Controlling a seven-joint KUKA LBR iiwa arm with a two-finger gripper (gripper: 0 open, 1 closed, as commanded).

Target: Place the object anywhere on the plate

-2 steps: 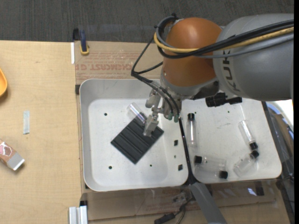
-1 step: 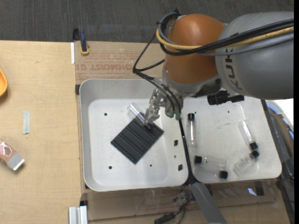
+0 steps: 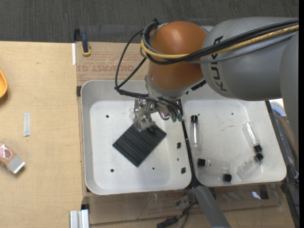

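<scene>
Two bins: the left bin (image 3: 95, 175) holds a dark ribbed plate (image 3: 138, 145), tilted diamond-wise near its middle with bare floor all round; the gripper (image 3: 145, 120) hangs at the plate's upper corner, grip state indiscernible; clear tubes (image 3: 194, 129) lie in the right bin (image 3: 266, 175), the likely object

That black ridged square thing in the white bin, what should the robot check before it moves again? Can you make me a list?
1. Black ridged square plate lies flat in the left white bin: ok.
2. Gripper sits over the plate's upper corner: ok.
3. Something held in the jaws: cannot tell; the orange-banded wrist blocks the view.
4. Jaws open or shut: cannot tell.
5. Clear plastic tubes with black caps lie in the right white bin, away from the plate: ok.
6. Bare plate surface left for placing: ok, its lower half is uncovered.
</scene>
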